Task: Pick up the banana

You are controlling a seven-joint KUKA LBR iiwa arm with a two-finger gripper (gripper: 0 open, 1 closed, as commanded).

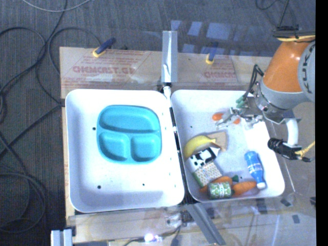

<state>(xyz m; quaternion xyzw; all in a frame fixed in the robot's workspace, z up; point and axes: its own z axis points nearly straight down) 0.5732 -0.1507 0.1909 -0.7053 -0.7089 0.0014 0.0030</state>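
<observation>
The yellow banana (197, 143) lies curved near the middle of the right bin (187, 109), partly over a black-and-white patterned item (204, 158). My gripper (237, 116) hangs over the bin's far right part, up and to the right of the banana and apart from it. A small orange-red and green thing (221, 117) sits just by the gripper's tip. The orange-banded arm (289, 70) comes in from the right.
Along the right bin's near side lie a checked box (206, 174), a green can (220, 190), a carrot (242, 187) and a blue bottle (254, 169). A tan piece (221, 137) sits beside the banana. The left bin (82, 178) holds a blue compartment tray (129, 133).
</observation>
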